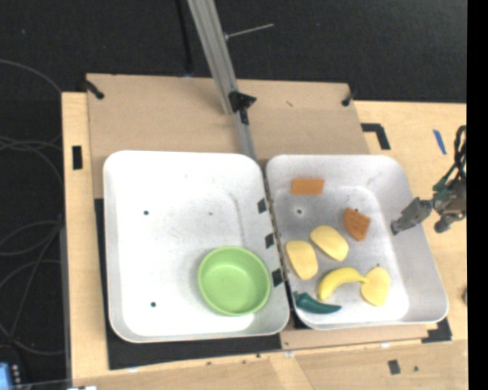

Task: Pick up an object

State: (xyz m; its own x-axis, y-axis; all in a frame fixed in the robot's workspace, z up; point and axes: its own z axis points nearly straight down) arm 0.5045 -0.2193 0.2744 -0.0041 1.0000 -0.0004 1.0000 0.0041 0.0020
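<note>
Curved yellow banana (pixel 340 281) lying low in the right bin (pixel 390 173), among pale yellow pieces (pixel 329 242), an orange block (pixel 307 187), green bowl (pixel 234 279) in left bin (pixel 146 185), jaws at the right bin's rim, state unclear, no readable writing

The left bin (pixel 146 218) has wide bare floor; only a green bowl (pixel 234 279) stands near its front right corner. The right bin (pixel 390 177) is crowded in its front half: a banana (pixel 340 281), three yellow pieces and a green pepper (pixel 315 303) lie close together. Its back part is more free, with an orange block (pixel 307 187) there. A slanted metal pole (pixel 215 51) crosses above the back of the bench
</note>
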